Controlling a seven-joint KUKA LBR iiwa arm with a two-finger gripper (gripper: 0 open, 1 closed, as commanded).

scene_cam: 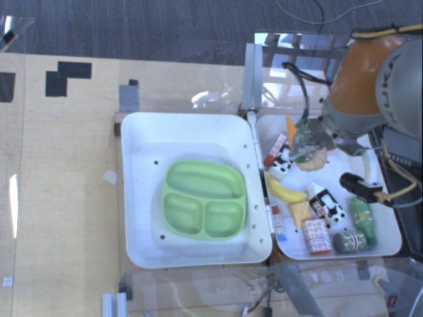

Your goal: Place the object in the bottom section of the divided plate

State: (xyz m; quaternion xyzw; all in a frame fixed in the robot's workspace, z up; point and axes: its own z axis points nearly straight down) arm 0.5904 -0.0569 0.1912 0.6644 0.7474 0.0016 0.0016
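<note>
Reaching into the right bin [390, 243], the gripper [305, 144] hangs low over its upper part, just above a flat tan object [312, 161] beside a small cow toy [281, 169]. From this slanted view I cannot tell how it stands or whether it has hold of anything. The green divided plate [201, 199] waits in the left bin [139, 177], with nothing on it. The object to take seems to be the tan one (this is only my judgement). To do the pick well, come straight down on its middle, avoid pushing the cow toy and the banana [285, 192], then lift clear of the wall between the bins before crossing.
</note>
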